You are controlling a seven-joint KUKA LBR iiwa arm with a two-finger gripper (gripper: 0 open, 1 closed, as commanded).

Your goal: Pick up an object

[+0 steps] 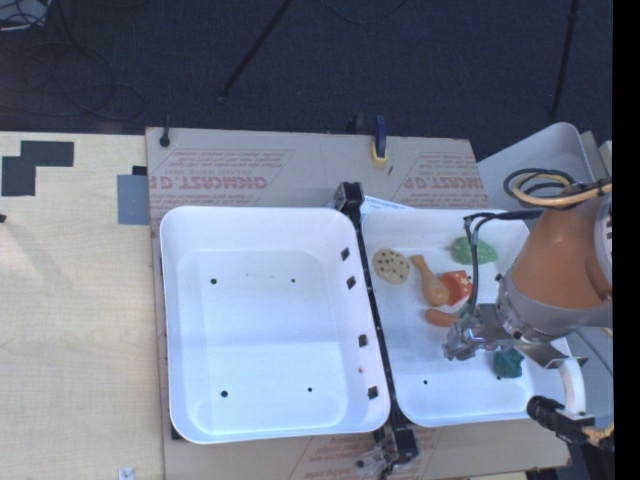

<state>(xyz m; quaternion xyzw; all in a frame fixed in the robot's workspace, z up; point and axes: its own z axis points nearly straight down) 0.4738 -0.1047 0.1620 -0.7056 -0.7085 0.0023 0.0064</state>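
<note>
Cardboard (300,168) under bins, mirrored print unreadable

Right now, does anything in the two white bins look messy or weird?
Nothing is spilled or broken. All the small toys sit bunched in the right bin: a tan holed disc, a green leafy piece, an orange-and-red cluster and a teal piece. The end effector is low among them. The left bin looks tidy.

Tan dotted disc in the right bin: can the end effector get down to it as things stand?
Probably yes. The tan dotted disc lies alone on the bin floor, with open space between it and the end effector.
</note>
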